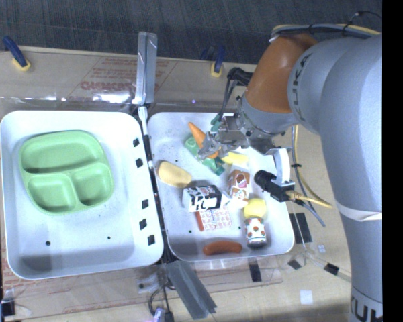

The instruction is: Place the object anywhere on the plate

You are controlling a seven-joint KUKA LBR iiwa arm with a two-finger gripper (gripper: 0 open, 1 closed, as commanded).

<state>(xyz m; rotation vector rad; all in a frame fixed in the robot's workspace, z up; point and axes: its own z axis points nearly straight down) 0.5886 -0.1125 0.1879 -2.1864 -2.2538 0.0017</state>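
A light green divided plate (66, 172) lies in the left white bin (27, 257). My gripper (211, 149) is down in the upper middle of the right bin (171, 129), well to the right of the plate. It sits among small toy foods: an orange carrot (197, 133) and a green piece (191, 142) just to its left, and a yellow wedge (236, 158) to its right. The gripper body hides what lies directly beneath it.
The right bin also holds a pale yellow potato shape (174, 174), a black-and-white carton (203, 197), a red-and-white box (240, 183), a yellow-capped bottle (255, 221) and a red sausage (222, 248). A raised divider (148, 180) separates the bins.
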